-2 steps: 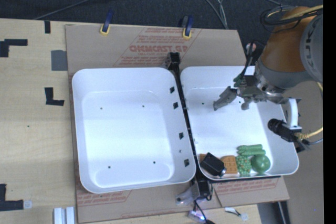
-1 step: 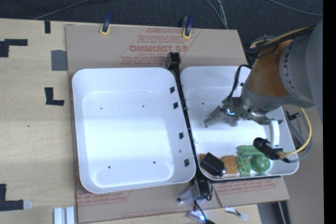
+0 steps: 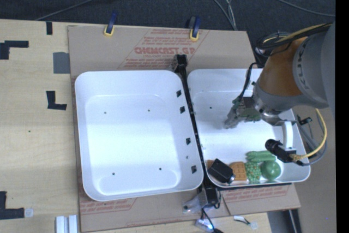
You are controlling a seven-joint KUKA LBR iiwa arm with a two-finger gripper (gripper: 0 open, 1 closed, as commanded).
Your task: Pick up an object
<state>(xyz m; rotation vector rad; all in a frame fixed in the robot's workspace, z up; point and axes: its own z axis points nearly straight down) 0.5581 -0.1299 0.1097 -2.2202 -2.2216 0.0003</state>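
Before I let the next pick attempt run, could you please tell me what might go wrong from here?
1. The hand hangs over bare floor of the right bin, apart from the objects, so closing there would likely catch nothing.
2. The black object, orange piece and green toys crowd the near wall; a grasp might jam or catch several.

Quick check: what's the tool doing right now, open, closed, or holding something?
Tool: over the right bin, nothing visibly held; open or shut cannot be told. The objects lie apart from it, along the bin's near edge.
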